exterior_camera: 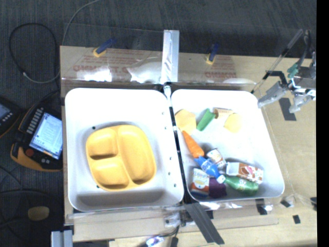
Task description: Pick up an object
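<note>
Holding 1 yellow tray (120,161), 1 carrot (194,144), 2 bins (77,138).

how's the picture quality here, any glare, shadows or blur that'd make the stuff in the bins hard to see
Camera view: lighting is even and soft, with faint shadows under the yellow tray and along the bin walls; the white right bin looks bright, slightly washed out; the clear plastic sheet behind the bins shows pale glare; the small items heaped near the carrot are soft, their labels unreadable; the gripper is blurry at the right edge.

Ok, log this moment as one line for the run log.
phase: pre-grasp | gripper: beyond right bin rim, holding nothing | carrot: in right bin | yellow tray: in left bin
</note>
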`<state>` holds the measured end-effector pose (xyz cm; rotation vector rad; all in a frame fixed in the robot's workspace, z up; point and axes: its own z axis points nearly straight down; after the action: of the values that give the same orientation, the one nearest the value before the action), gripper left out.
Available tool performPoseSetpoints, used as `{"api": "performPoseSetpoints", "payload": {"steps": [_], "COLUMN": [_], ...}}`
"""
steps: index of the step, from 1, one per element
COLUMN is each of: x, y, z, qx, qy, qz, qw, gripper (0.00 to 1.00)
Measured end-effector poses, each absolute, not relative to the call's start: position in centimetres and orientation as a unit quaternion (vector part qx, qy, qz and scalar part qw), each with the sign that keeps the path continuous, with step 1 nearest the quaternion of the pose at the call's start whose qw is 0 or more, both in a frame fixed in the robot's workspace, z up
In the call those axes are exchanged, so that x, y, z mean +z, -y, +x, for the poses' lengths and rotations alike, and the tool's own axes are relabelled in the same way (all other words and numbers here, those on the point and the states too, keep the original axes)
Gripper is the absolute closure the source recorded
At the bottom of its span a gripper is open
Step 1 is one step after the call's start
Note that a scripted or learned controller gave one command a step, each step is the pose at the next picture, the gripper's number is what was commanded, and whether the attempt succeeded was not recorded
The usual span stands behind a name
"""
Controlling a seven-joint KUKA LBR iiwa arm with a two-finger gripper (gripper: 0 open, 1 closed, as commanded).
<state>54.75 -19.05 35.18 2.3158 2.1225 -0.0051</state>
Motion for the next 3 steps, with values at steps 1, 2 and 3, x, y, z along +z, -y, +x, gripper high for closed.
{"api": "performPoseSetpoints", "payload": {"steps": [1,2,3], "x": [20.9,9.0,9.9], "y": [16.1,10.3,10.2], "z": [55.4,49.3,49.4], "qx": [-0.0014,0.0035,0.0039], "qy": [-0.690,-0.749,-0.749], "qz": [0.724,0.663,0.662], "qw": [-0.002,0.005,0.004], "gripper": [0.00,0.00,1.00]}}
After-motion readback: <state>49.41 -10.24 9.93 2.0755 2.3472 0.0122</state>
